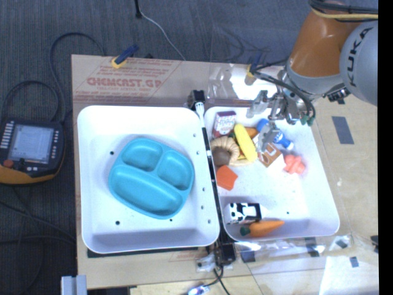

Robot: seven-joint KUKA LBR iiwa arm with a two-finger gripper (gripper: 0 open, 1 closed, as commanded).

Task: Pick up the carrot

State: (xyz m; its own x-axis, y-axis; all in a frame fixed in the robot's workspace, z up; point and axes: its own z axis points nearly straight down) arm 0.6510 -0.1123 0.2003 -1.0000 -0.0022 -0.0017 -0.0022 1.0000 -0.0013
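Two shallow white bins side by side on bench; right bin (319, 183) under the gripper (270, 137), left bin (92, 183) well to its far side, bearing a glossy blue divided plate (151, 176) of rounded, three-compartment form. Carrot (266, 228): tapered, orange, smooth, green stub at the blunt end; lying flat along the near wall of the right bin, well apart from the gripper, just beside a black-and-white patterned block (245, 211). Gripper: hanging over the cluster at the far end of that bin; finger spread not discernible at this slant. Directly beneath or beside gripper: yellow banana (245, 142), tan ridged bun-like piece (225, 150), small carton (225, 122), blue-capped bottle (277, 137), pink soft lump (294, 165), orange wedge (226, 177). Recommended handling, by judgement: travel across the bin toward the near wall, align fingers across the carrot's short axis, descend at mid-length, keep off the wall and the patterned block. Slick, rounded surface likely to roll or slip under an off-centre pinch.
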